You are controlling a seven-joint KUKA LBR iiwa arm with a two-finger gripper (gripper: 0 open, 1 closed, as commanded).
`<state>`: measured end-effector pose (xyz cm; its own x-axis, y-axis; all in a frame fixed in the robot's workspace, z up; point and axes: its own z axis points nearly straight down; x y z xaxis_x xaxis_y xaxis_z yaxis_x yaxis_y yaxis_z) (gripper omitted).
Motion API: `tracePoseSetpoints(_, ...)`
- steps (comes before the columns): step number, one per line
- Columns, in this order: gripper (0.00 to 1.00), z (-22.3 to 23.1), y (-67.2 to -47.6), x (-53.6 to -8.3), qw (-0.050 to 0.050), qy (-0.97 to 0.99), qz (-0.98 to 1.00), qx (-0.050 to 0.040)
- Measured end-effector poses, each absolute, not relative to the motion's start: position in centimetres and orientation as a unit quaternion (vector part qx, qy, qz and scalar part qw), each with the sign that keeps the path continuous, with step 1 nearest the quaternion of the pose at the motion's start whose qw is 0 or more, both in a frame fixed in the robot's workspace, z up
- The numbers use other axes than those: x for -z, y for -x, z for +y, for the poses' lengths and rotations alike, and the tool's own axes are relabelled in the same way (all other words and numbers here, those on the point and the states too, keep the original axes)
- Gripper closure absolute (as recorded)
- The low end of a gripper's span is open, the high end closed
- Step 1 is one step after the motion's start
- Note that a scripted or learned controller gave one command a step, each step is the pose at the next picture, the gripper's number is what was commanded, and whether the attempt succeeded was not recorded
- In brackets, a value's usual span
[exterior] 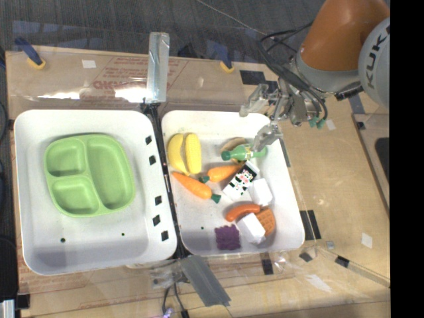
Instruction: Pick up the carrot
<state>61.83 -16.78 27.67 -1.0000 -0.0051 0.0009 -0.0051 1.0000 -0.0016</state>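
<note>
**Carrot lies in the right bin; gripper hovers at its far edge**

The left bin (pixel 33 197) holds a green divided tray (pixel 89 174). The right bin (pixel 199 237) holds bananas (pixel 184 152), a long orange carrot (pixel 193 185) with a green tip lying slantwise near the bin's middle, a second, shorter carrot (pixel 224 173), a purple block (pixel 228 237) and other toy foods. The gripper (pixel 281 108) sits over the bin's far right corner, fingers apart, nothing between them.
</note>
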Motion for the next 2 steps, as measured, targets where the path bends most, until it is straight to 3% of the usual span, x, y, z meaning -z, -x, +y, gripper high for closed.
tracePoseSetpoints(1, 0.0, -13.4, -57.8, -10.6, 0.005, 0.038, -0.999, 0.0012)
tracePoseSetpoints(2, 1.0, -13.3, -58.3, -12.1, -0.001, 0.033, -0.999, -0.0002)
